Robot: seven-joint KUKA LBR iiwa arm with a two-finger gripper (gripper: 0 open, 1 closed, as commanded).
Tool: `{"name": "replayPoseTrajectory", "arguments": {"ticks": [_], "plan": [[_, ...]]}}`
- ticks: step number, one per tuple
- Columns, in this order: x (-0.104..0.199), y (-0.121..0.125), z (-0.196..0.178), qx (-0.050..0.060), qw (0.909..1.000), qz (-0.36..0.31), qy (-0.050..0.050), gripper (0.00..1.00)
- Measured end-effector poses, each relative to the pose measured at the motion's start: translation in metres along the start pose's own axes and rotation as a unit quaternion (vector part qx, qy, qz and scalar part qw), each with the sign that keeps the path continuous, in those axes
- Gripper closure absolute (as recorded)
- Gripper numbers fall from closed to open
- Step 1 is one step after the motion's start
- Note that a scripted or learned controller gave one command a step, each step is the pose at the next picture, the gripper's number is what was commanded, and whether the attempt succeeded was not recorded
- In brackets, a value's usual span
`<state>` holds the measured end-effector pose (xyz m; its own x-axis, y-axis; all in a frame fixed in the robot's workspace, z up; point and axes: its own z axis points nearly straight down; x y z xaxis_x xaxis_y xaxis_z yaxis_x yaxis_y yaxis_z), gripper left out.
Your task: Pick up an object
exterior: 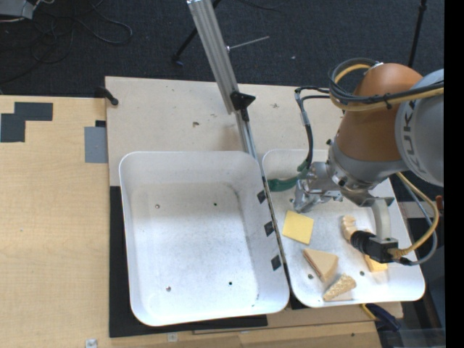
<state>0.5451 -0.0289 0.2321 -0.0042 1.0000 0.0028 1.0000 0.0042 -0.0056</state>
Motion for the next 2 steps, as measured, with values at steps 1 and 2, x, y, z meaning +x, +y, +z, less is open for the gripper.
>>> {"name": "replayPoseTrajectory", "arguments": {"ticks": [1,2], "plan": [[0.054,-0.004,0.012,0.0,1.0,0.0,0.0,1.0],[0.115,-0.005,0.002,-0.001,1.0,0.0,-0.001,1.0]]}}
